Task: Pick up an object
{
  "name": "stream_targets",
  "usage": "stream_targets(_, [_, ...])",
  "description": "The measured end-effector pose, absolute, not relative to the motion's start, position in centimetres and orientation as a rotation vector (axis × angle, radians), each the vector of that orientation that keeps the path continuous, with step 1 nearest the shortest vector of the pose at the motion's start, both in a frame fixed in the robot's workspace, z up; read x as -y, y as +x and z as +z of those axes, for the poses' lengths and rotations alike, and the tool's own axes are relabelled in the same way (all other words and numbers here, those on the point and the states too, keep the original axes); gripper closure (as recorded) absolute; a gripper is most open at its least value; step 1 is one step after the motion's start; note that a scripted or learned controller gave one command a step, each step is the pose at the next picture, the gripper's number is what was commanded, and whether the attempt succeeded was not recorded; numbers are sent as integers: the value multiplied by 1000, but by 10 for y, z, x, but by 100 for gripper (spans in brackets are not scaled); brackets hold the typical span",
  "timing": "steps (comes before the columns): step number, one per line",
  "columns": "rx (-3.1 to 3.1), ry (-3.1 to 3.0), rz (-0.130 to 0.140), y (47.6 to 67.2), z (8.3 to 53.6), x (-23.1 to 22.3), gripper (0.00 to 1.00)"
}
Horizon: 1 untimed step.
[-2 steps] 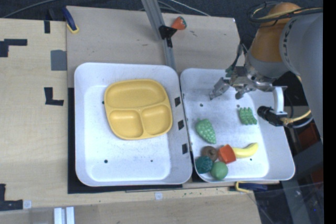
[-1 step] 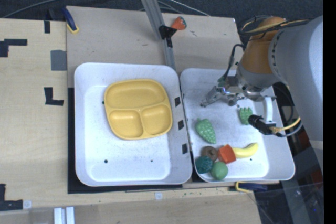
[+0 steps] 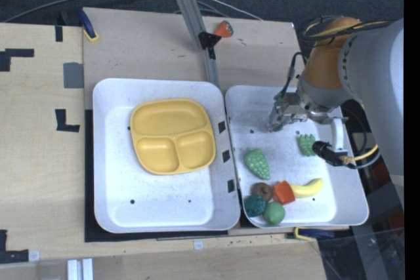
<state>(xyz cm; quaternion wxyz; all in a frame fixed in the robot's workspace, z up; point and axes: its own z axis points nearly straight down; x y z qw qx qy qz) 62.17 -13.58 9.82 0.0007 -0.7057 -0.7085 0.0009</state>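
Observation:
My gripper (image 3: 278,120) hangs low over the upper middle of the right bin (image 3: 243,101), its fingers pointing down at bare bin floor. Nothing shows between them. A green bumpy toy (image 3: 257,163) lies below and to the left of the gripper. A small green block (image 3: 306,144) sits to the gripper's lower right. Near the bin's front edge lie a yellow banana (image 3: 307,189), an orange-red piece (image 3: 284,193), a brown ring (image 3: 263,191), a teal piece (image 3: 255,206) and a green ball (image 3: 274,213).
The left bin (image 3: 105,141) holds a yellow divided plate (image 3: 173,135). A grey metal pole (image 3: 190,3) slants across the bench behind the bins. The arm's grey body and orange band (image 3: 326,65) fill the right side.

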Motion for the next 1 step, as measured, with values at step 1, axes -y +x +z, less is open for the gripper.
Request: stream_targets(1, [2226, -2223, -4, 617, 159, 139, 100])
